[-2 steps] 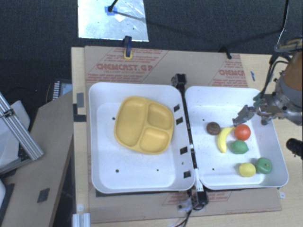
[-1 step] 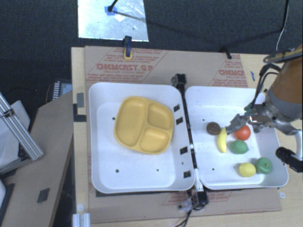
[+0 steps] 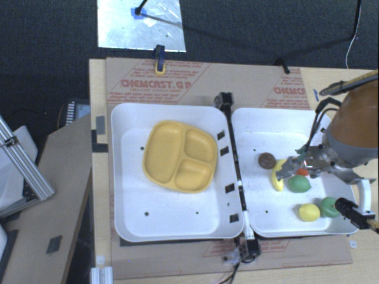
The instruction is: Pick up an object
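Small toy food pieces, the likely targets for the pick, lie clustered in the right bin [image 3: 254,158], at the right middle of the frame. A brown round piece [image 3: 266,160] sits toward the centre of that bin. Just right of it lies a yellow banana-shaped piece [image 3: 276,179], and touching or almost touching that is a green rounded piece [image 3: 299,184] with a small orange-red piece [image 3: 303,171] just above it. Lower down, near the bin's bottom edge, a yellow lemon-like piece [image 3: 308,212] rests beside a darker green piece [image 3: 329,207].

The gripper [image 3: 290,167] reaches in from the right edge of the frame and sits low over the banana, green and orange-red group. Its dark metal tip overlaps the upper end of the banana piece. Whether the jaws are spread or closed cannot be told from this angle, and nothing can be seen held between them.

In the left bin [image 3: 127,158], centre left of the frame, lies a yellow divided plate [image 3: 180,155].

The step in hand looks like the descent or grasp attempt on the cluster. The next move probably calls for closing on one piece alone, then lifting straight up; the pieces crowd together, so a neighbour could be nudged aside or the grasp could slip.
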Controlling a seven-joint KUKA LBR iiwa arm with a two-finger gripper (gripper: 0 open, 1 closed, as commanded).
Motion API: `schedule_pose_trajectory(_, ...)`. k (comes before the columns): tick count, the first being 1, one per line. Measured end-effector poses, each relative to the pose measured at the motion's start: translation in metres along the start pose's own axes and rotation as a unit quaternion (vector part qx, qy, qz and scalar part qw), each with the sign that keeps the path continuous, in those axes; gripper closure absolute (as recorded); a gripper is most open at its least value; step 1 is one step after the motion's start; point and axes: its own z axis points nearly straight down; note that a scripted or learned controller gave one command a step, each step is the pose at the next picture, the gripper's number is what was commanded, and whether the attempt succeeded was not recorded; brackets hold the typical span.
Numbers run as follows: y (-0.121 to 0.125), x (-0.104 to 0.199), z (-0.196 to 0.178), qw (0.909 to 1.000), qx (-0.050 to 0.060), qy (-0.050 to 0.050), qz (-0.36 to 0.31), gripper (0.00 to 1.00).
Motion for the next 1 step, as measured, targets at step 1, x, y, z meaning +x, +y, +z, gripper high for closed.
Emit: schedule_pose_trajectory(1,0.0101,-0.0006,0.0539,1.0,0.001,0.0,0.0,0.0)
